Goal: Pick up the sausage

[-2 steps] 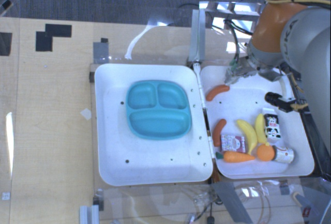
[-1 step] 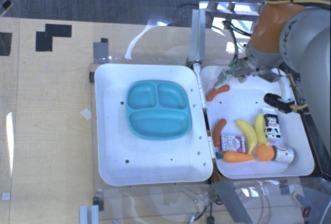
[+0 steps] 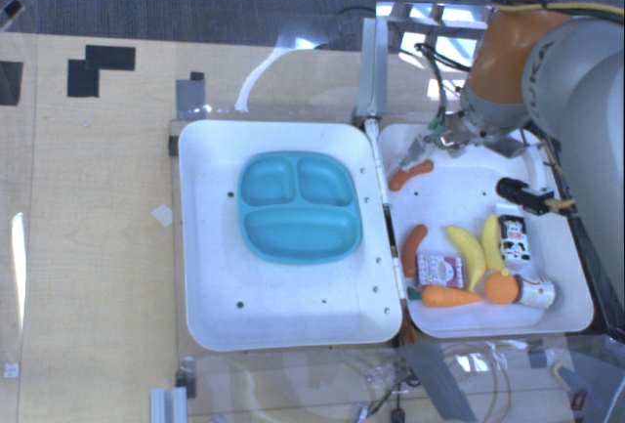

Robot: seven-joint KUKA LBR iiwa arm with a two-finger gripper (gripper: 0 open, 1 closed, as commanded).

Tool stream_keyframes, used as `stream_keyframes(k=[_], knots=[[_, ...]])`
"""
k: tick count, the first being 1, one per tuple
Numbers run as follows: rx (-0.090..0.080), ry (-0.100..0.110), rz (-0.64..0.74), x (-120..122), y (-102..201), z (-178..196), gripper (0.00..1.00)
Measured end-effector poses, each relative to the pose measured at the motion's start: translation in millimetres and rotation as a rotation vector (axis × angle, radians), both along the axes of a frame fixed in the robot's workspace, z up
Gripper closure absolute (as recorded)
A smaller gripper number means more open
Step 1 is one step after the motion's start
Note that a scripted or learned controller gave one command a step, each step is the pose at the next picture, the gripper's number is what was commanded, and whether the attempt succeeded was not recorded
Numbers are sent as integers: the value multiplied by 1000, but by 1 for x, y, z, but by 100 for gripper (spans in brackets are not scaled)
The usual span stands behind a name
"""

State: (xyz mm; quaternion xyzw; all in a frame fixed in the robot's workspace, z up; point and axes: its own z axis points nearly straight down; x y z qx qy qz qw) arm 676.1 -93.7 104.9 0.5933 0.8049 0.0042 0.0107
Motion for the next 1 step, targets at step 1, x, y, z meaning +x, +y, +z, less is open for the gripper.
stream_keyframes(k=[1], knots=[[0,1,11,0,0,-1,0]])
